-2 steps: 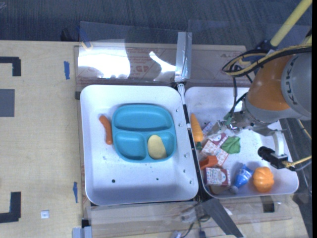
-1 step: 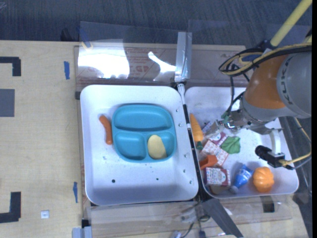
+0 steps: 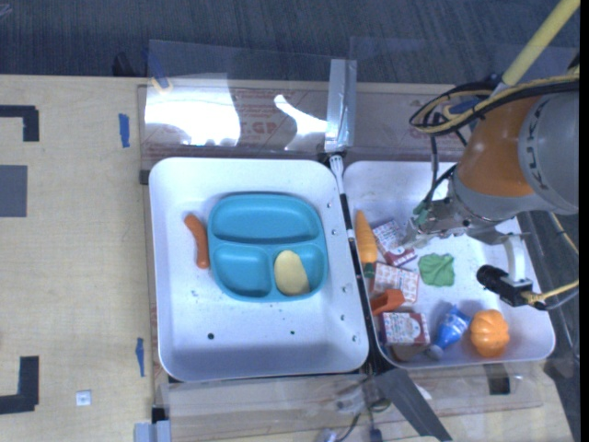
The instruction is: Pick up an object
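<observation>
A robotics lab: taped plywood bench [image 3: 64,247], white bins [image 3: 175,339], cabled arm [image 3: 515,155].

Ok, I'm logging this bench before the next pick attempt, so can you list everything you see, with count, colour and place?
shallow white plastic bins: 2, white, side by side on the bench
blue divided plastic tray: 1, blue, in the left bin
yellow egg-shaped toy: 1, yellow, in the tray's lower right compartment
orange sausage-shaped toy: 1, orange, left bin, beside the tray
orange carrot-shaped toy: 1, orange, right bin, by the divider
green leaf-shaped toy: 1, green, right bin, middle
small printed packets: several, red and white, right bin
blue bottle-shaped toy: 1, blue, right bin, near edge
round orange fruit toy: 1, orange, right bin, near corner
arm: 1, grey and orange, over the right bin
pincer: 1, above the packets
</observation>
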